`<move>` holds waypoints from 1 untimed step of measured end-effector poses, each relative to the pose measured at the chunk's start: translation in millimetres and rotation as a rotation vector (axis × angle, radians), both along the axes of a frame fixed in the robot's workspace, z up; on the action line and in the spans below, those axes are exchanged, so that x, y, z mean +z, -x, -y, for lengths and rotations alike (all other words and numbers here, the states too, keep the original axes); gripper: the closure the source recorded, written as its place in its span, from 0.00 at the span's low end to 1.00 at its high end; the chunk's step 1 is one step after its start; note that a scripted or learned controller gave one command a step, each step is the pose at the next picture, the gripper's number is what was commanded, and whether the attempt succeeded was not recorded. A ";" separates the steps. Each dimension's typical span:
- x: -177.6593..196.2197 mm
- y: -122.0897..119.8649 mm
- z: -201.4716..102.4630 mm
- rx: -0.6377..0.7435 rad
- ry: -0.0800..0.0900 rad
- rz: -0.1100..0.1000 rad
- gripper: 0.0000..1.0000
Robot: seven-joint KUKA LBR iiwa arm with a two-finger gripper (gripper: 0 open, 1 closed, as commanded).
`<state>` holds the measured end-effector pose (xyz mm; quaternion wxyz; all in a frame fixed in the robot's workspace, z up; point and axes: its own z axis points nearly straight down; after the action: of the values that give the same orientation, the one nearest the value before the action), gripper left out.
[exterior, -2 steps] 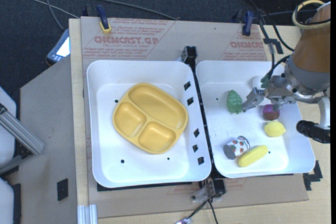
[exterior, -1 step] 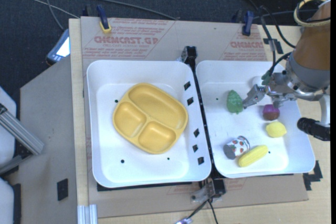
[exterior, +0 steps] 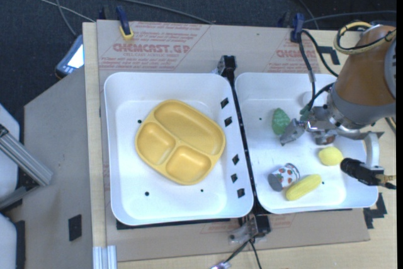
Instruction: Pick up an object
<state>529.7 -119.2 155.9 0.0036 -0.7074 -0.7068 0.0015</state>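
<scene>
The right bin holds a green object near its middle. A round yellow lemon-like object lies toward its right side. Near the front edge lie a long yellow object and, touching its left end, a small grey, red and white object. My gripper reaches in from the right and sits low over the bin. It is just below and right of the green object, very close to it. Nothing can be seen held in it.
The left bin holds a yellow divided plate at its centre. A black divider with clips runs between the bins. The arm's orange and grey body covers the right bin's far right part.
</scene>
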 end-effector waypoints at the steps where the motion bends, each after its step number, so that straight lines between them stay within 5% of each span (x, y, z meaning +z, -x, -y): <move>1: -46.7 -4.9 -6.9 0.001 0.000 0.001 0.00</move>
<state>534.6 -112.4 109.1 0.0034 -0.7071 -0.7071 0.0012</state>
